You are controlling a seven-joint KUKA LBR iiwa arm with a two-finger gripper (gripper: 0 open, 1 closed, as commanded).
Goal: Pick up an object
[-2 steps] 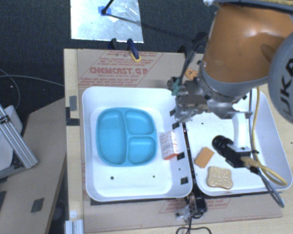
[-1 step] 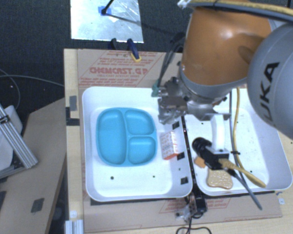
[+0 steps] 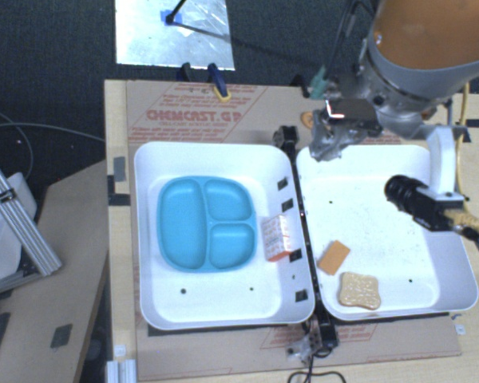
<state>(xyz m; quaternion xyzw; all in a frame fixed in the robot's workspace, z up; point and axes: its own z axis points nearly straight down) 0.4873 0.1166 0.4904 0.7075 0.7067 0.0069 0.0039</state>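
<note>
Step in hand, as I judge it: approach, no pick made yet. My arm [image 3: 431, 30] fills the upper right of the frame, and my claw [image 3: 333, 142] hangs at the upper left corner of the right bin [image 3: 455, 294], over the bin's far rim. How far it stands open I cannot tell from this angle; nothing is seen between its tips.

Left bin [image 3: 215, 313], centre left: blue divided tray [image 3: 205, 223], with a small packet [image 3: 276, 237] just beside its right edge.

Right bin, lower centre: bread slice [image 3: 359, 290], and an orange cracker [image 3: 334, 257] near it, up and to the left.

Next move, I judge: travel down-frame to one of these, centre over it, then descend.
</note>
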